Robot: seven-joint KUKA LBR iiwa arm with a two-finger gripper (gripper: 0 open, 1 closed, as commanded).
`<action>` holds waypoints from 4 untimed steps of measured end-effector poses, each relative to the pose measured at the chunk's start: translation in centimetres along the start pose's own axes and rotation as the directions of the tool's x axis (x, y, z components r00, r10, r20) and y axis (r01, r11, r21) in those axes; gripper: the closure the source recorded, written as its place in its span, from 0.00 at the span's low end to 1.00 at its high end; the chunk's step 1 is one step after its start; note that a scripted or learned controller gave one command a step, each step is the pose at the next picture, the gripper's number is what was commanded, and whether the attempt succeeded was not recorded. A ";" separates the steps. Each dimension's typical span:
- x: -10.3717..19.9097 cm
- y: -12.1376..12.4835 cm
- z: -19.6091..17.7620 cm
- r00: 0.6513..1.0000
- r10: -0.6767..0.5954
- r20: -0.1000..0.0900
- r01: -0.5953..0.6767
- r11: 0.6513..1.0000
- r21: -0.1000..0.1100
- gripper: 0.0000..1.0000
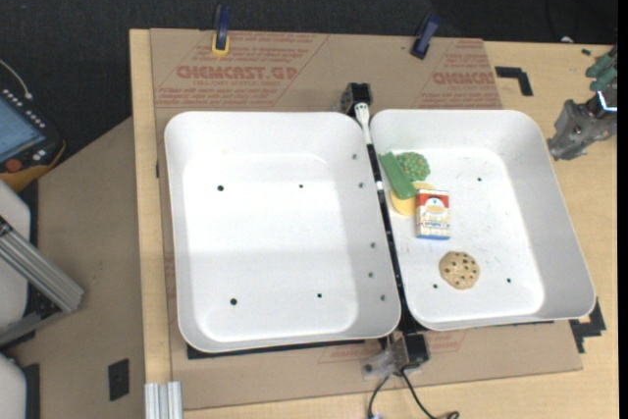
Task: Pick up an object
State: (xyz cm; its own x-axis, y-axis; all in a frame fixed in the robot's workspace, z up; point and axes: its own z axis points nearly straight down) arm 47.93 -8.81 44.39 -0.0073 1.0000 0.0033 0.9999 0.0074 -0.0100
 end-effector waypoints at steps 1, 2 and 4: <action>4.0 0.0 -9.7 1.000 0.001 0.004 -0.001 1.000 -0.024 1.00; 10.6 0.4 -1.3 1.000 0.000 0.003 0.000 1.000 -0.001 1.00; 20.6 0.2 4.2 1.000 0.001 0.002 -0.001 1.000 -0.012 1.00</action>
State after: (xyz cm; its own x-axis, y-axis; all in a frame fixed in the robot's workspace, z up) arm 47.92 11.78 40.31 -0.0063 1.0000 0.0015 1.0000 0.0063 0.0025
